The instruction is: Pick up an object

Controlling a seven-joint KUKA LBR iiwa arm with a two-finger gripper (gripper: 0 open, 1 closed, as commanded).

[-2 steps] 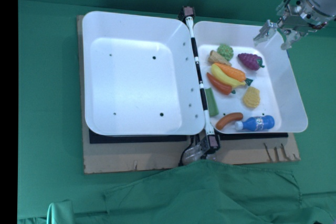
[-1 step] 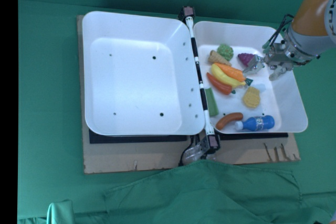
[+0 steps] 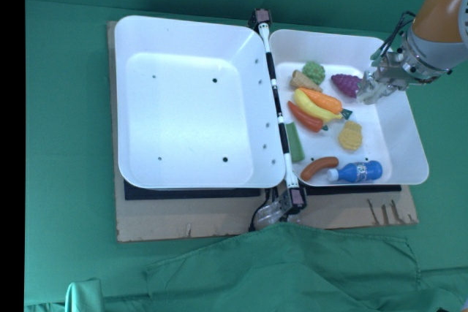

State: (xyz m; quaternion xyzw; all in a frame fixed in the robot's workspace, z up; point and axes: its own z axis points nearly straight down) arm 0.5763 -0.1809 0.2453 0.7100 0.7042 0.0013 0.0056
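Your gripper (image 3: 368, 93) hangs over the right bin (image 3: 409, 135), just beside the purple grape bunch (image 3: 346, 84); you cannot tell how it stands. Nothing shows in its grasp. Left of the grapes lie a green broccoli (image 3: 314, 71), carrot (image 3: 324, 100), banana (image 3: 313, 106) and red chili (image 3: 306, 118). A blue bottle (image 3: 356, 172) and sausage (image 3: 319, 167) rest by the near wall.

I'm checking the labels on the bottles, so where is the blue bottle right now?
In the camera view, the blue bottle lies on its side at the near edge of the right bin, just right of the sausage and below the pineapple.
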